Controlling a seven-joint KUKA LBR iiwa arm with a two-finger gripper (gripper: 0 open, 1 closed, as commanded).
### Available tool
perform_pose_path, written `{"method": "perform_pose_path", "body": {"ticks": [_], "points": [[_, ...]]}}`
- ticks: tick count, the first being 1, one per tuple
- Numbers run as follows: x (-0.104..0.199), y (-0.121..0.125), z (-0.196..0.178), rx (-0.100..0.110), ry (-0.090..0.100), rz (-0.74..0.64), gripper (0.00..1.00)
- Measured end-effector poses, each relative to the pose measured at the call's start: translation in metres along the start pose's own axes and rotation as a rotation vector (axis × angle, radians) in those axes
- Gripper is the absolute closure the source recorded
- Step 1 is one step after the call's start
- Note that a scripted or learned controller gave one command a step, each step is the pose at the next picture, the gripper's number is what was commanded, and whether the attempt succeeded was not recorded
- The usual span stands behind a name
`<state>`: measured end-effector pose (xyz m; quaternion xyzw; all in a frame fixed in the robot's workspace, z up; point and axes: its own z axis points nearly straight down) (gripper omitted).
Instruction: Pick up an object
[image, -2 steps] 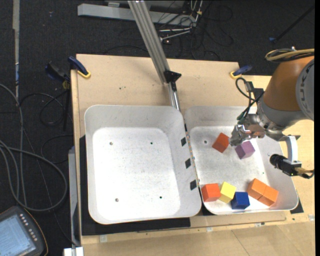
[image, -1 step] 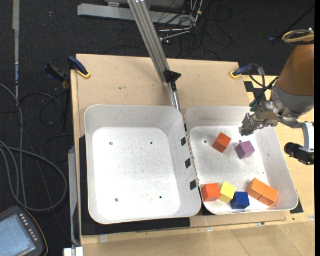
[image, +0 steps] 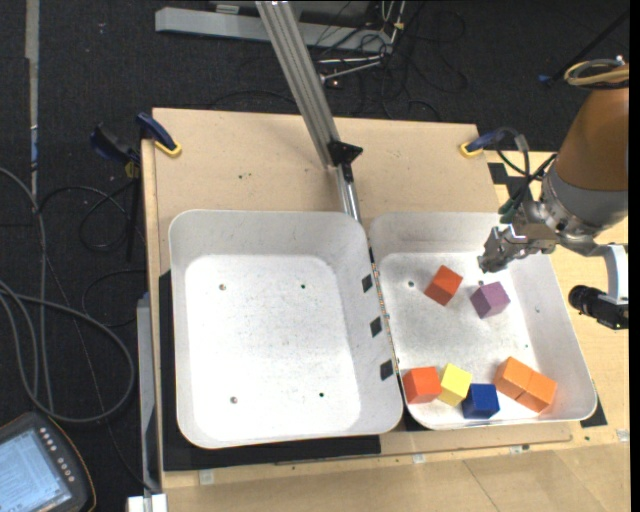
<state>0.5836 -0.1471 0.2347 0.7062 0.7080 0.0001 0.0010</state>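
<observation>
The right bin (image: 560, 330) holds several blocks. An orange cube (image: 443, 285) and a purple cube (image: 490, 299) lie near its middle. Along its front wall sit a red-orange cube (image: 422, 384), a yellow cube (image: 455, 384), a blue cube (image: 482, 401) and a larger orange block (image: 525, 384). My gripper (image: 495, 256) hangs over the back of the right bin, just above and behind the purple cube, a little to the right of the orange cube. Nothing shows between its tips.
The left bin (image: 200, 300) stands beside the right one on the wooden bench. A slanted metal pole (image: 305, 85) reaches down to the seam between the bins. Blue and yellow clamps (image: 158, 133) grip the bench's back corners.
</observation>
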Motion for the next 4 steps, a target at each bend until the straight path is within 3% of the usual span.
{"method": "perform_pose_path", "body": {"ticks": [3,4], "points": [[0.154,-0.001,-0.016,0.0,0.003,-0.006,1.0],[0.205,-0.013,-0.012,0.003,0.003,-0.006,1.0]]}}
